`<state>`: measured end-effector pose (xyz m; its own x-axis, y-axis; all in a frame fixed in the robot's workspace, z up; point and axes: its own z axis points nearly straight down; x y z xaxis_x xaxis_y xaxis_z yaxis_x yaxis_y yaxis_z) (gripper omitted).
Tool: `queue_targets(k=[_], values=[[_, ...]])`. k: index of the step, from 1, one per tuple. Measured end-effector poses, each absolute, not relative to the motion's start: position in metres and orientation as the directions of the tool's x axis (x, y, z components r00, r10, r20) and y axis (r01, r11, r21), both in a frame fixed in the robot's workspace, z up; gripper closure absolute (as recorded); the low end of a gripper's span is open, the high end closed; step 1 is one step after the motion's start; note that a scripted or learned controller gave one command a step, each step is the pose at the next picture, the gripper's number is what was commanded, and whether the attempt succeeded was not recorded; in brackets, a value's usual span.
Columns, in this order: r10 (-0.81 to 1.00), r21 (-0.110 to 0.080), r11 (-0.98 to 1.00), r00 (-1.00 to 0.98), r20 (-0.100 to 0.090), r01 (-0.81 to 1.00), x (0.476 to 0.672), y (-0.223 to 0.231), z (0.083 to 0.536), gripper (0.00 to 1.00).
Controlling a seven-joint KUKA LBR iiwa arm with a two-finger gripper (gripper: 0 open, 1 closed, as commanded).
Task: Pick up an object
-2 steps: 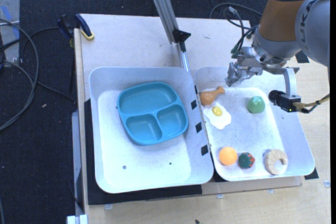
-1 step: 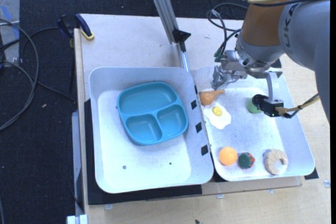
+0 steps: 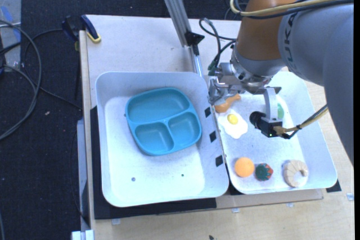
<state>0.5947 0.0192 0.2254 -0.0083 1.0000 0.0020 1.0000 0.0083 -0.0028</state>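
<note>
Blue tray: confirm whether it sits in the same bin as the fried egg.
No, the blue tray lies in the left bin, while the fried egg lies in the right bin.

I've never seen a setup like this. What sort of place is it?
Probably a robotics lab test bench: a robot arm reaches over two white bins, which hold a blue divided plate and toy food such as a fried egg. Loose cables trail nearby.
</note>
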Motion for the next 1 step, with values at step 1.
queue_targets(k=[1], values=[[1.000, -0.003, 0.007, -0.007, 0.001, 1.000, 0.5845, 0.0634, 0.2228, 1.00]])
